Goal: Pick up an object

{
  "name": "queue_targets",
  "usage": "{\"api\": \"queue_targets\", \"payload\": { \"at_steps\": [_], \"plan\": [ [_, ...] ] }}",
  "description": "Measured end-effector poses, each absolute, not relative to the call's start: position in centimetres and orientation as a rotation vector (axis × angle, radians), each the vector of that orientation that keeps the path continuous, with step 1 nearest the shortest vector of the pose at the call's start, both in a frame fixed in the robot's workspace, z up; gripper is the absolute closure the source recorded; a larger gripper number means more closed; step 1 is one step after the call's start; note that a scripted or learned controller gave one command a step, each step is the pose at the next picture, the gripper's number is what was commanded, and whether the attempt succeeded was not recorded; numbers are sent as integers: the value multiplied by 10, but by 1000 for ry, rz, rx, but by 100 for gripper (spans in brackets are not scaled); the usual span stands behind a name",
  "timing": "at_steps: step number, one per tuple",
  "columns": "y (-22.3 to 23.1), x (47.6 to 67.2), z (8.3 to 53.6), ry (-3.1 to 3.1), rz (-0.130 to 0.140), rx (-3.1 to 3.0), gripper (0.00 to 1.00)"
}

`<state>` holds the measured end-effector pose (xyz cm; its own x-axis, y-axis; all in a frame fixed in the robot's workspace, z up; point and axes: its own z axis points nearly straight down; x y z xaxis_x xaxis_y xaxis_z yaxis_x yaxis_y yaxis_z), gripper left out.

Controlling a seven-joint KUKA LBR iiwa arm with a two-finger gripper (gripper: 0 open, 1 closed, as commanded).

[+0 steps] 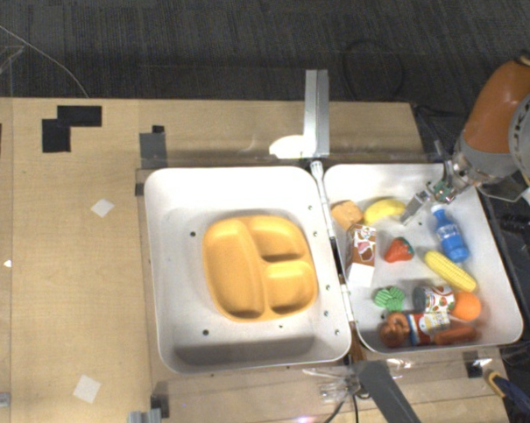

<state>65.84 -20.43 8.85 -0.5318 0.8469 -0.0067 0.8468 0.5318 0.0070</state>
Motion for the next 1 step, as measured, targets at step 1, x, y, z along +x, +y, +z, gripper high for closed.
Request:
{"api": "queue_targets", "payload": {
  "at_steps": [1],
  "plan": [
    [-116, 661, 87, 2846, -19, 1326, 0]
  ]
}}
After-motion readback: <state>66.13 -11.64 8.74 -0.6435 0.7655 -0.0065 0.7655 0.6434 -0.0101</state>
